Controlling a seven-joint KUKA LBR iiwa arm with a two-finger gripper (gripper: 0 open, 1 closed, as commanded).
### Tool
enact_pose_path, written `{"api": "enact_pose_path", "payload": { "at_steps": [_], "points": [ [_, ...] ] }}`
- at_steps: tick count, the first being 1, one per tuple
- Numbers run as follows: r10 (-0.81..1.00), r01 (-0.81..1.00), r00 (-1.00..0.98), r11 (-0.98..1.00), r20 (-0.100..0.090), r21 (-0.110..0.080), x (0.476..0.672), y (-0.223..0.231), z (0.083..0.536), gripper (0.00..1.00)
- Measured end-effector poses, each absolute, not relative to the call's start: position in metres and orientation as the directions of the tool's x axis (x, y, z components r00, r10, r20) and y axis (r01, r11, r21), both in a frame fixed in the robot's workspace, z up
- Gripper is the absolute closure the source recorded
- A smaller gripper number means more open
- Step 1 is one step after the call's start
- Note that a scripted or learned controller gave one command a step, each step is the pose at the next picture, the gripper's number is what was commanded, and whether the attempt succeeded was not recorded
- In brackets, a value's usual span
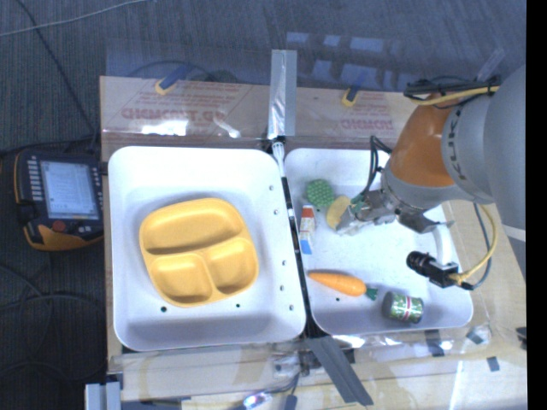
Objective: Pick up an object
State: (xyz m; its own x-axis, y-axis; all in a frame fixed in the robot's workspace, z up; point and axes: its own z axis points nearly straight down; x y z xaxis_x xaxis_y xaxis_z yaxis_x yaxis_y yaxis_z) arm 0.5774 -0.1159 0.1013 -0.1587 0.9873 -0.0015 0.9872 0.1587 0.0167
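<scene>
White plastic forms two shallow bins sitting side by side on my bench, seen from above at a slant. The left bin [128,314] holds a yellow divided tray [198,250], lying flat near its middle. The right bin [457,314] holds several small things. A green textured object [320,192] lies near its far left corner, touching a pale yellow object [338,209] just beside it. A small orange-and-white packet [307,227] rests against the bin's left wall. An orange toy carrot [339,284] lies toward the near side, and a small green can [402,307] lies on its side near the carrot's leafy end. My grey arm, with its orange band [423,152], reaches in from the right. My gripper [363,210] is low in the right bin, right beside the pale yellow object. I cannot tell from this view how its tips are set, or whether they touch anything. A handheld control pendant [58,197] lies on the floor left of the bench.
</scene>
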Motion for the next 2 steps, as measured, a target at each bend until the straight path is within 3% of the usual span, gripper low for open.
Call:
{"api": "enact_pose_path", "payload": {
  "at_steps": [1,2],
  "points": [
    [0.987,0.987,-0.159,0.159,-0.001,0.016,0.577,-0.116,0.101,0.0],
    [0.956,0.956,-0.294,0.294,-0.006,0.01,0.658,-0.114,0.09,0.0]
  ]
}}
